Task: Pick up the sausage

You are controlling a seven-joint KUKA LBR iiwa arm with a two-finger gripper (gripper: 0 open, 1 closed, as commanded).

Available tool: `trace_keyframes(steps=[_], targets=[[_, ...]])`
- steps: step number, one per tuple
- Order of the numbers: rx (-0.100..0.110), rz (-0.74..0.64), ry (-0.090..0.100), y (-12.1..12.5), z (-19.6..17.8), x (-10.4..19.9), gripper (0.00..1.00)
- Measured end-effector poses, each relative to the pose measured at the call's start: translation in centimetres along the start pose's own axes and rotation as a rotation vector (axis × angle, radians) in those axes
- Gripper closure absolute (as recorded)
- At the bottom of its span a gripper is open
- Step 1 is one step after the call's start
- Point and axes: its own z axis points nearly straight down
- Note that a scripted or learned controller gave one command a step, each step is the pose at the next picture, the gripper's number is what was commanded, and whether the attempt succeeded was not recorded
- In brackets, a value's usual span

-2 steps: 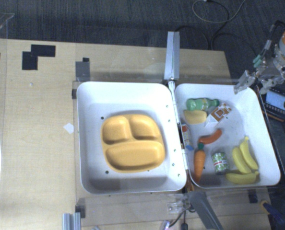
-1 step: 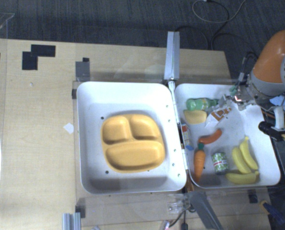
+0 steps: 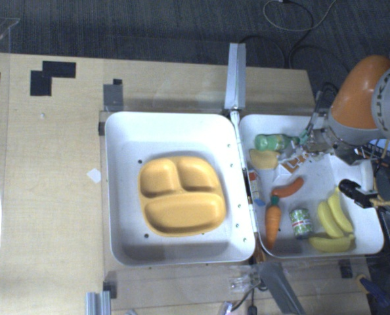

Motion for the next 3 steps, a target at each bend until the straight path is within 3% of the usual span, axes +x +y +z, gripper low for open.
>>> trace_keyframes(steps=[1, 2, 3], targets=[[0.000, 0.000, 0.000, 0.0, 0.0, 0.0, 0.00], [0.014, 0.000, 0.004, 3.1, -0.6, -2.2, 0.00], [-0.023, -0.130, -0.014, -2.2, -0.1, 1.9, 0.00]])
